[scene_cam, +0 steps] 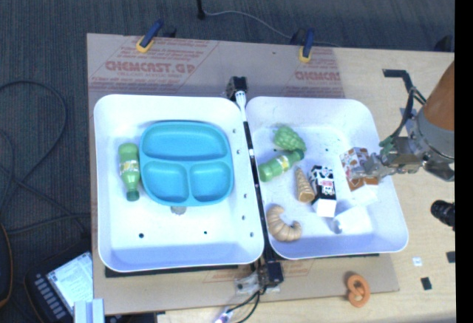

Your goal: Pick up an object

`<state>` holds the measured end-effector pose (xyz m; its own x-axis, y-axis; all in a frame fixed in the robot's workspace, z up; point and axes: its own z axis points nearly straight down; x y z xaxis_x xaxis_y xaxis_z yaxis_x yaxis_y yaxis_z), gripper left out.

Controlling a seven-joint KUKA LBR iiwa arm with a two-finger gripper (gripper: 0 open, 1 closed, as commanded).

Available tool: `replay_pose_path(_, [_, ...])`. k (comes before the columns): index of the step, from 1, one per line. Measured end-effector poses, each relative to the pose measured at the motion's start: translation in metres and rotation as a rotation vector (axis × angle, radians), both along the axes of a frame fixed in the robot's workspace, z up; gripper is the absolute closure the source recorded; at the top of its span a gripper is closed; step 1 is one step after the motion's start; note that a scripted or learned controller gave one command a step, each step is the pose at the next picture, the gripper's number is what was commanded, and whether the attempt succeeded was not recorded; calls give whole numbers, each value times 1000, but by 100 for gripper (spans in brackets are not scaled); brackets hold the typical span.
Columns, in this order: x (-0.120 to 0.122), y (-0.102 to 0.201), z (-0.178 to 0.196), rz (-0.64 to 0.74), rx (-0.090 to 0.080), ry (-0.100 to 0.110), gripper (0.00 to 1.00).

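A single fixed camera is looking down at a slant from above the counter (pixel 66 166), taking in both bins from a moderate height, with the end effector (pixel 380 164) sitting at the right side.

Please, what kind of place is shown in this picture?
Probably a robot lab or test bench: two white bins clamped on a board, toy food such as a croissant, and a robot arm reaching in.
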<state>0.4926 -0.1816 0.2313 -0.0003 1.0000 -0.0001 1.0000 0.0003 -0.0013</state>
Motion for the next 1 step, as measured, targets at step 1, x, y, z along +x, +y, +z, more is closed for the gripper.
replay_pose_path(1, [20, 41, -105, 0, -1, -3, 0])
